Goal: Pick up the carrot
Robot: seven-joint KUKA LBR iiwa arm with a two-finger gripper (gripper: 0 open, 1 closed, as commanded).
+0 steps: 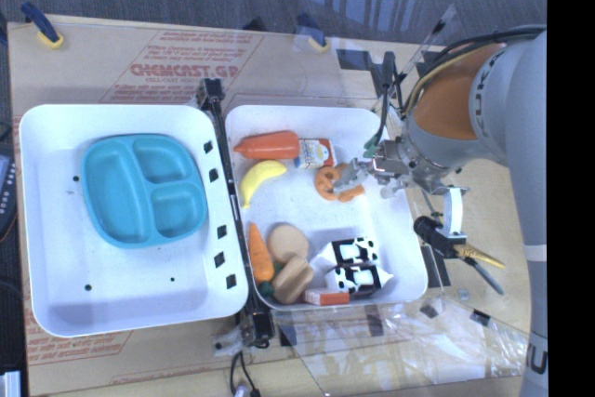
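At the near edge of the right white bin [402,228] we see a black-and-white checked box [355,265] and two tan bread slices [290,260]. Beside them, against the left wall, lies the small orange carrot [260,253], untouched and not yet lifted. Farther back, the end effector [358,174] hovers near an orange pretzel-shaped toy [330,183], well apart from the carrot. We cannot tell how it is set. The whole pick remains.

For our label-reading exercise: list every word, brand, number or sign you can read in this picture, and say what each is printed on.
"CHEMCAST GP": large red print on the brown protective paper covering the bench, above the left bin.
Smaller red lines above and below it: too blurred to read.
Small carton in the right bin: printing too small to read.
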